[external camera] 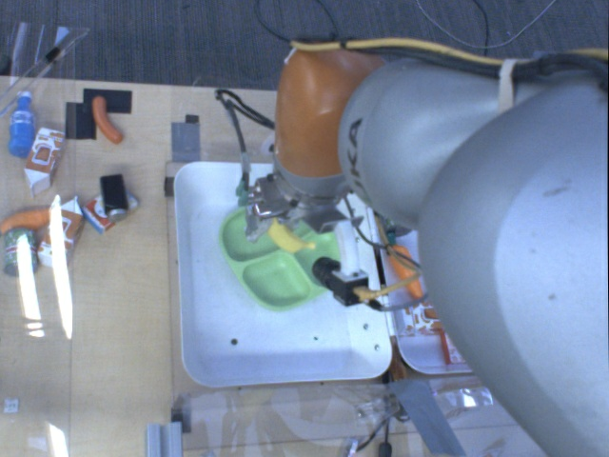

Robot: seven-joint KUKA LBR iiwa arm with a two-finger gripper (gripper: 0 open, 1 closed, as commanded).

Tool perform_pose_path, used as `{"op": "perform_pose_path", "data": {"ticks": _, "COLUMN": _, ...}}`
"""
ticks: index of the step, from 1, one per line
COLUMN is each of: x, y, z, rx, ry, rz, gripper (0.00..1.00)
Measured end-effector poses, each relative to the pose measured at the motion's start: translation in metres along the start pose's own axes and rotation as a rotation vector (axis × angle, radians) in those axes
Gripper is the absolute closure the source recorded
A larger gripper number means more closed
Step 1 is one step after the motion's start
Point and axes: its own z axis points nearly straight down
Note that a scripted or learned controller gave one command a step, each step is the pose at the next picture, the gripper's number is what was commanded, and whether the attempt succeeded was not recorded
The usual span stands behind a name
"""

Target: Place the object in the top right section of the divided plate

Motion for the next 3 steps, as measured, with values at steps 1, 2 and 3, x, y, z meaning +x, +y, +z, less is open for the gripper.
{"op": "perform_pose_path", "data": {"ticks": 1, "x": 0.007, "y": 0.012, "z": 0.013, "rx": 0.0, "ry": 0.0, "rz": -0.033, "gripper": 1.0}}
{"op": "perform_pose_path", "data": {"ticks": 2, "x": 0.021, "y": 0.018, "z": 0.0, "rx": 0.0, "ry": 0.0, "rz": -0.124, "gripper": 1.0}}
{"op": "perform_pose_path", "data": {"ticks": 3, "x": 0.021, "y": 0.019, "z": -0.011, "rx": -0.006, "ry": -0.001, "rz": -0.128, "gripper": 1.0}}
